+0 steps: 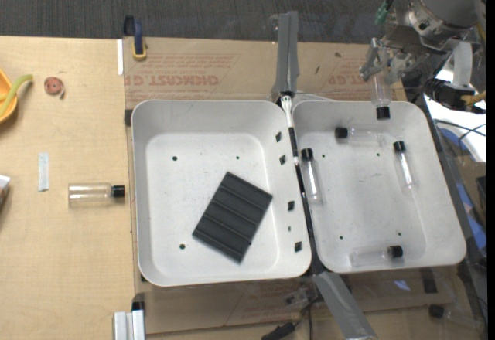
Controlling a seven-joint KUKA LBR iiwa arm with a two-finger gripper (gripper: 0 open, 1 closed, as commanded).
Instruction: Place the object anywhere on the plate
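A: Where is the vial (381,97)?

B: Far to the upper right of the plate (233,216), over the back rim of the right bin (445,199). The pincer (380,77) appears to be pinching its clear upper end.

A: Which way does it point?

B: Its long axis runs nearly straight down the view from the pincer, black cap at the low end. It hangs rather than lies.

A: What could go wrong from here?

B: I count 3 risks. The grip looks high on smooth, clear material, so the vial could slip or swing on the long carry toward the plate. The path to the plate crosses the divider (288,60) and both inner bin walls, so a low-hanging cap might catch there. And the vial is round. Released cap first, it would likely topple and roll off the plate into the left bin (155,130).

A: Does the plate help?

B: Perhaps. It is dark, ribbed and lies at a slant. A vial laid along the ribs should settle, but 1 laid across them may roll.
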